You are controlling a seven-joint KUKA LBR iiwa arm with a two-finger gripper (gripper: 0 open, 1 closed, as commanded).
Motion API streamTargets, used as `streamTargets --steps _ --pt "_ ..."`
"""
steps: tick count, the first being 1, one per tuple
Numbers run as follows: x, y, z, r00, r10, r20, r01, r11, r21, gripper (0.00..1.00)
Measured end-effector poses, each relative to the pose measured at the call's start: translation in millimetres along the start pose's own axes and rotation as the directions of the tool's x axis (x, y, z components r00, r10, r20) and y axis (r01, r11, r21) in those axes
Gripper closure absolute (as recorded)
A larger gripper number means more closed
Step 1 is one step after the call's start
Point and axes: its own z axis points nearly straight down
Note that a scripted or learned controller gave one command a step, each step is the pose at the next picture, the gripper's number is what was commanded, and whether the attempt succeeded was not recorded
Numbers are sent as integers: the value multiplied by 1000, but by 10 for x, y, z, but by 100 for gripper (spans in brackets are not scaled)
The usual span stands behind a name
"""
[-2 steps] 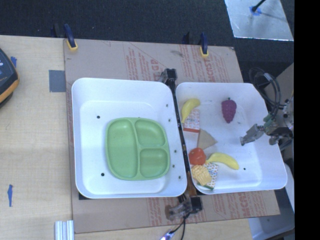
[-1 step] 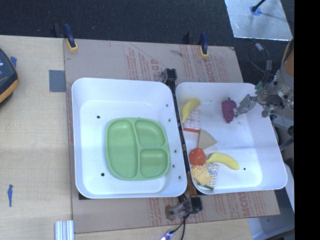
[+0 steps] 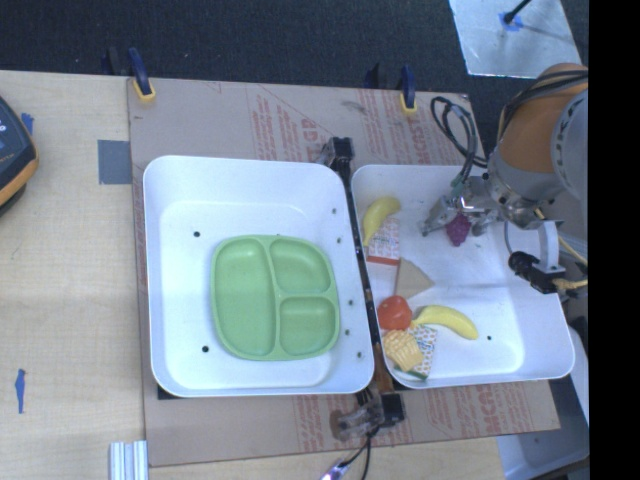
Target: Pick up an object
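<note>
My gripper (image 3: 458,218) hangs over the back of the right bin (image 3: 520,363), and its two fingers stand spread apart. A small purple object (image 3: 457,231) lies between the fingertips, narrower than the gap, and I cannot tell whether either finger touches it. Further forward in the same bin are a yellow banana (image 3: 447,319), a red tomato (image 3: 394,312) and a yellow corn-like piece (image 3: 402,348). A second yellow banana (image 3: 378,215) lies at the bin's back left, with a tan wedge (image 3: 411,278) in front of it.
The left bin (image 3: 170,268) holds a green divided plate (image 3: 273,295). A white and red packet (image 3: 386,244) lies by the right bin's left wall. Black cables (image 3: 455,123) loop behind the right bin. Blue clamps (image 3: 407,86) pin the cardboard at the back.
</note>
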Motion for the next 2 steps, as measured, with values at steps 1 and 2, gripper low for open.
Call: streamTargets --steps 1,2 --pt "-388 228 -13 1000 2 -1 -2 1000 -2 0" --pt "158 231 -10 1000 -1 -1 1 1000 0 0"
